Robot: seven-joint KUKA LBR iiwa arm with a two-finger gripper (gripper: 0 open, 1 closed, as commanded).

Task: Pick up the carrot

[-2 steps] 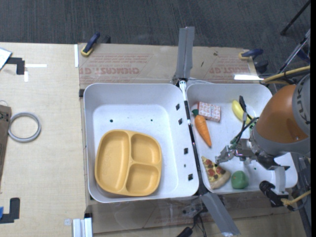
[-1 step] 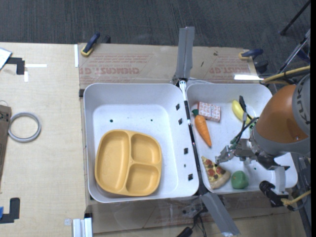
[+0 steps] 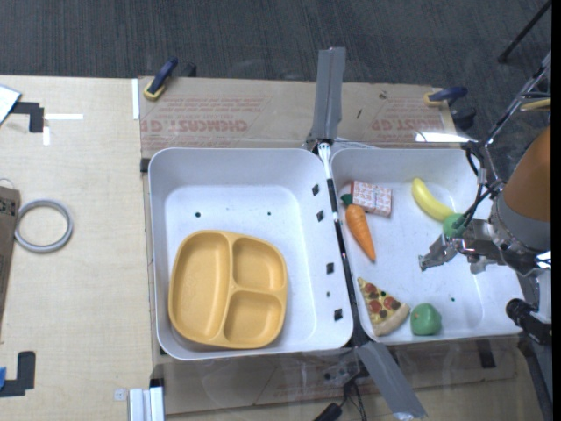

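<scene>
Nearest to the camera in the right bin [image 3: 491, 323] lie a pizza slice [image 3: 382, 305] and a green ball [image 3: 426, 319]. A little farther, the gripper [image 3: 436, 258] hangs over the bare floor of this bin. Its fingers look released and nothing is between them.

The carrot [image 3: 360, 230] lies farther to the left, near the wall between the two bins, with its green top just beside a pink box [image 3: 372, 198]. A banana [image 3: 431, 200] lies toward the far right.

In my judgement the gripper should go left and close across the middle of the carrot, across its length. There is open floor on the carrot's right side, but the wall on its left is close, so one finger has little room. The left bin [image 3: 219, 169] holds a yellow plate [image 3: 230, 288].
</scene>
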